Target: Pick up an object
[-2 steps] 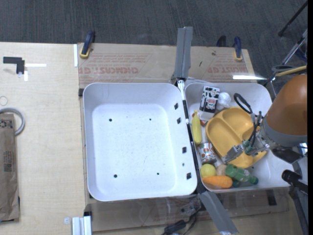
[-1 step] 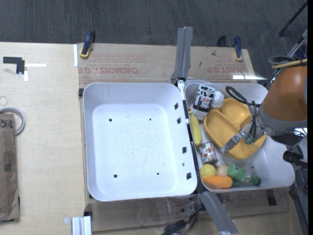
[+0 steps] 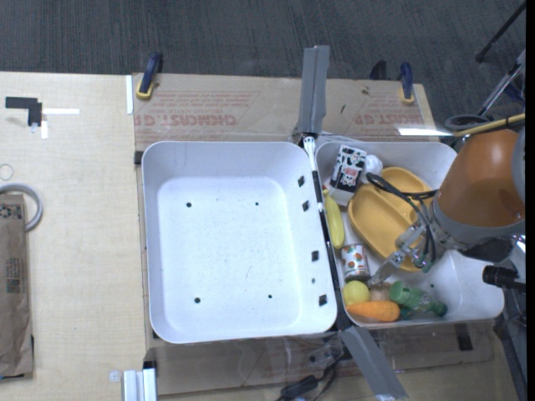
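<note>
Several small things crowd the right bin (image 3: 485,306), and we count them one by one: one yellow bowl (image 3: 378,215) tilted against the middle, one banana (image 3: 334,220) lying along the left wall, one small can with a red label (image 3: 355,261), one lemon (image 3: 356,291), one carrot (image 3: 374,311) at the near edge, one green toy (image 3: 410,298) just beside the carrot, and one white mug with black print (image 3: 348,169) at the far end. The print on the mug is too small for us to read.

The tool (image 3: 402,252) sits low over the bowl's near rim, between the bowl and the green toy; we cannot tell how it stands. The orange band of the arm (image 3: 483,180) hangs above the bin's right side.

The left bin (image 3: 149,224) is one of two white bins that touch side by side. Behind them lies a cardboard sheet (image 3: 217,107) with red printing that reads reversed, roughly "CHEMCAST GP", held by two blue clamps (image 3: 150,73). The surface (image 3: 75,224) is pale wood, with a brown paper bag (image 3: 15,282) at its left edge. Dark carpet (image 3: 251,15) lies beyond.
</note>
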